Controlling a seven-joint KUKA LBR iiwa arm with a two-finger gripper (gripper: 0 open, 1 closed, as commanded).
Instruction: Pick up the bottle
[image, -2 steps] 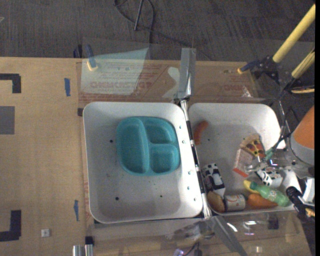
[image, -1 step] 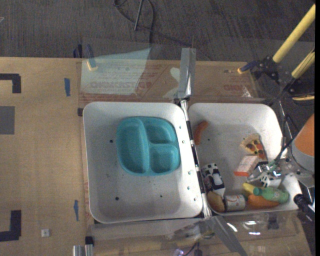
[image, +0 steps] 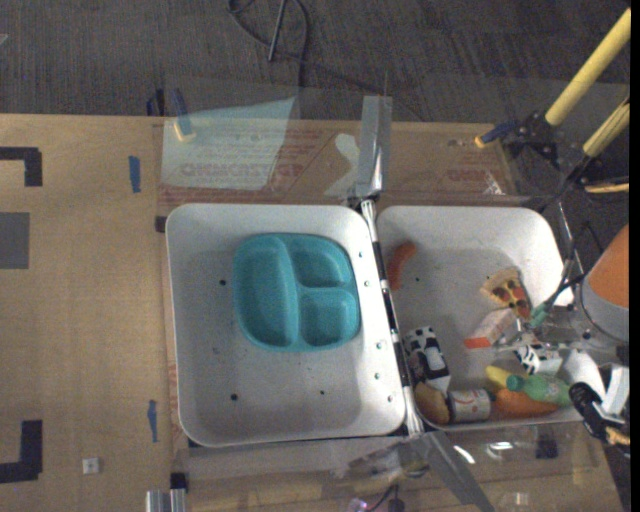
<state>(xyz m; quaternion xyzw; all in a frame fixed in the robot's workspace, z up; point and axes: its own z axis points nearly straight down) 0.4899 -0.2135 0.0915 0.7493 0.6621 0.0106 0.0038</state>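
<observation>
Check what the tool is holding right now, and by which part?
Cannot tell. The tool sits amid clutter in the right bin, close to the green bottle; no clear hold shows.

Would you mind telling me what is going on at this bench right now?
A robot arm reaches in from the right over the right bin; its job is to pick up the bottle. That green bottle lies near the bin's lower right corner, crowded by a banana, a carrot and a can. It does not look lifted yet. The left bin holds a teal plate.
</observation>
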